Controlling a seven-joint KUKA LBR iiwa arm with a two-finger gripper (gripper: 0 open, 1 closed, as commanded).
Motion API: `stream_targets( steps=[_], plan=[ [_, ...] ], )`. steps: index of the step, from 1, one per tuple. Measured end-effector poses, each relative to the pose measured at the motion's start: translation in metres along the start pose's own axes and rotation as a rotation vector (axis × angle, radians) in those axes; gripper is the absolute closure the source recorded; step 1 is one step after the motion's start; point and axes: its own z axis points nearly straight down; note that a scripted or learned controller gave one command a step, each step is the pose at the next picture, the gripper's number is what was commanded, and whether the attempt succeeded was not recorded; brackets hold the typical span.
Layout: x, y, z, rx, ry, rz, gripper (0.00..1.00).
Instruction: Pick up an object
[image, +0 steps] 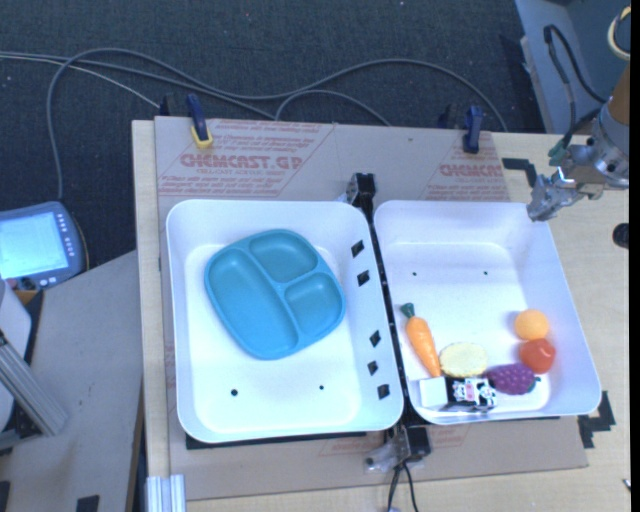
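Note:
The right bin (450, 250) holds a cluster of toy food near its front edge. There is a carrot (423, 345), a flat yellow piece (463, 358), an orange ball (532, 324), a red tomato (538, 354) and purple grapes (511, 379). A small black and white item (470, 393) lies at the very front. My gripper (545, 203) hangs over the bin's back right corner, far from all of these, and I see nothing in it.
A blue divided plate (275, 292) lies in the left bin (185, 330). Black clips (360, 187) run along the seam between the bins. Blue clamps (472, 128) hold the cardboard sheet (255, 160) at the back. A handheld screen (35, 243) sits at the far left.

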Motion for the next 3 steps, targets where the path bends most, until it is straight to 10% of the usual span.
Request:
stream_targets(
  steps=[3],
  plan=[
    [0.160, -0.056, 0.005, 0.009, 0.005, -0.005, 1.00]
  ],
)
